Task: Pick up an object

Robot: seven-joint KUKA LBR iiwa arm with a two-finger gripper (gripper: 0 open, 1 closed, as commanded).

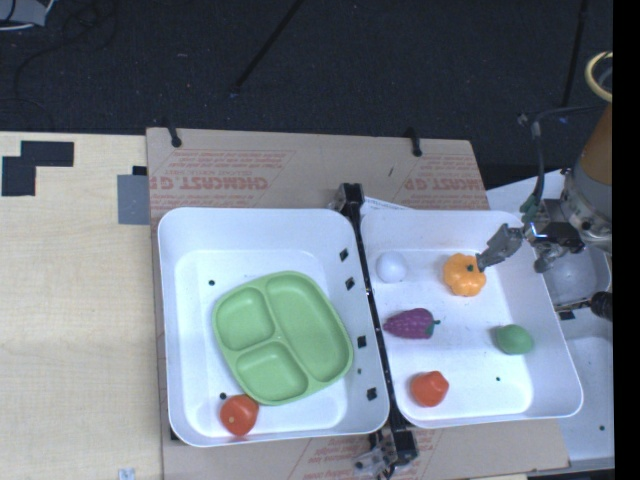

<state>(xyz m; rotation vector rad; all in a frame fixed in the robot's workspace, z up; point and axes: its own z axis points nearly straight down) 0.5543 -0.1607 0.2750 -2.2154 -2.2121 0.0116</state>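
Note:
The right bin holds a small white ball, an orange pepper, a purple eggplant-like toy, a green lump and a red tomato. My gripper hangs over the bin's upper right corner, open, with nothing between its fingers. The tip of its left finger is right beside the orange pepper's upper right side. The other finger sits near the bin's right wall.
The left bin holds a green divided plate and a red tomato at its front left. A black divider runs between the bins. Cardboard lies under both bins.

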